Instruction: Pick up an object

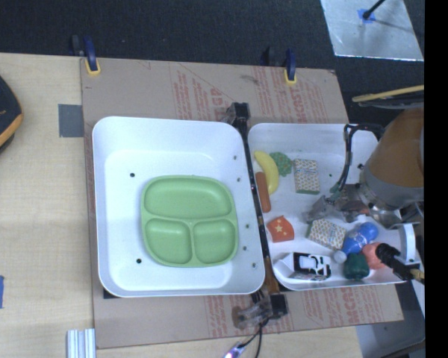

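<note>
the gripper [334, 203] is hovering low in the right bin [321, 134], over a patterned block [328, 233]; whether it is clenched or released, i cannot tell. that block is sitting just beside the blue ball [358, 239] and looks light and stiff, best pinched across its flat sides. nearer, a black-and-white piece [311, 265] is lying by the front rim. farther back, a banana [266, 166] is resting. the left bin [108, 200] is holding a green divided plate [188, 220].

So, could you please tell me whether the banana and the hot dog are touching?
Touching: the camera view shows the banana's lower end overlapping the hot dog's top, no gap.
</note>
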Action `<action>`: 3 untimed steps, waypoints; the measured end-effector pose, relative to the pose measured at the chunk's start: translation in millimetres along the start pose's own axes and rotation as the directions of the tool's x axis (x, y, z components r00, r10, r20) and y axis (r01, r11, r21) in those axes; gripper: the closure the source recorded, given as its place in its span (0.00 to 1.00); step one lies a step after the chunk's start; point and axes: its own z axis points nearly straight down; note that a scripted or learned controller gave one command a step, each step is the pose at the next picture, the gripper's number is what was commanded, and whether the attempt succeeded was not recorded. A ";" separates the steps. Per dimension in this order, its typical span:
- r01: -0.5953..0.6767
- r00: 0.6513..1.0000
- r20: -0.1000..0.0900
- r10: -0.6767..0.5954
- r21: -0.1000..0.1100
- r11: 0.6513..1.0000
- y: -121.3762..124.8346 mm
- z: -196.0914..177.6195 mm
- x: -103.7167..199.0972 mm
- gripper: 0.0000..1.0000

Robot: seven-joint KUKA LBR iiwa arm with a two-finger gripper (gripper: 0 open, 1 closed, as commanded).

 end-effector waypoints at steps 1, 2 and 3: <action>0.002 1.000 0.001 -0.002 -0.005 1.000 68.9 -65.0 -42.5 0.00; 0.001 1.000 -0.002 -0.001 -0.005 1.000 -33.6 -3.0 -27.7 0.00; 0.003 1.000 0.000 -0.003 -0.013 1.000 49.2 -4.9 41.3 0.00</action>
